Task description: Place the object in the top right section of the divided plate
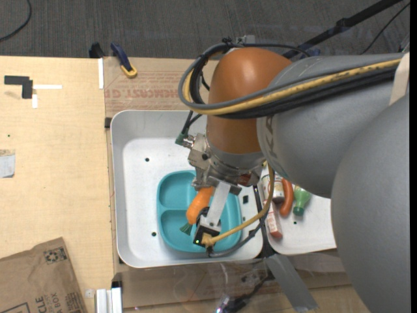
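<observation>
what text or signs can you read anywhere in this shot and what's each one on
"CLE" and "BOX": cut-off black letters on the cardboard box, beside a recycling sign.
Red print on the cardboard sheet at the top: upside down, too blurred to read.

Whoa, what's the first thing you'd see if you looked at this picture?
The huge grey robot arm with its shiny orange band jumps out first, reaching in from the right over the left white bin. Next comes the bright teal divided plate in that bin, with an orange carrot over it, close under the arm.
</observation>
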`<state>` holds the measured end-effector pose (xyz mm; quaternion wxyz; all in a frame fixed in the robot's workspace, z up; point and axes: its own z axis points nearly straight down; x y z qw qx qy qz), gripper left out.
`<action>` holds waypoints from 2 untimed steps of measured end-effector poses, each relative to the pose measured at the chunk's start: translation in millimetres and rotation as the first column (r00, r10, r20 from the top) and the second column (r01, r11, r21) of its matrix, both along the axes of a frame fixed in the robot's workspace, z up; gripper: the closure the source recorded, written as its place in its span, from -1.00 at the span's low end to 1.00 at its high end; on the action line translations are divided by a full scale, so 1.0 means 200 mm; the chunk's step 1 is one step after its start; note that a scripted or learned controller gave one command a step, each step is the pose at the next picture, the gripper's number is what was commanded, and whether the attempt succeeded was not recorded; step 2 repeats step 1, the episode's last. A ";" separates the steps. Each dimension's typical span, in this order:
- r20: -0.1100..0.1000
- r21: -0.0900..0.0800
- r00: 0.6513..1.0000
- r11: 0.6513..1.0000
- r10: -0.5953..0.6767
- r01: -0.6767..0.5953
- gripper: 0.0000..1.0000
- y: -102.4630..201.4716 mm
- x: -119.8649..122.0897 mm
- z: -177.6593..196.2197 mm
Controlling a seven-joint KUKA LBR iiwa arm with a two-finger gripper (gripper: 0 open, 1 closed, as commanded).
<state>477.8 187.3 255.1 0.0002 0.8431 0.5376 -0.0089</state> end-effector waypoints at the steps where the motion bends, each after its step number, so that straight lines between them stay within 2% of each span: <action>1: 0.008 0.004 1.000 1.000 -0.021 0.021 1.00 0.11 0.31 -0.23; 2: 0.008 0.004 1.000 1.000 -0.021 0.021 1.00 0.11 0.31 -0.23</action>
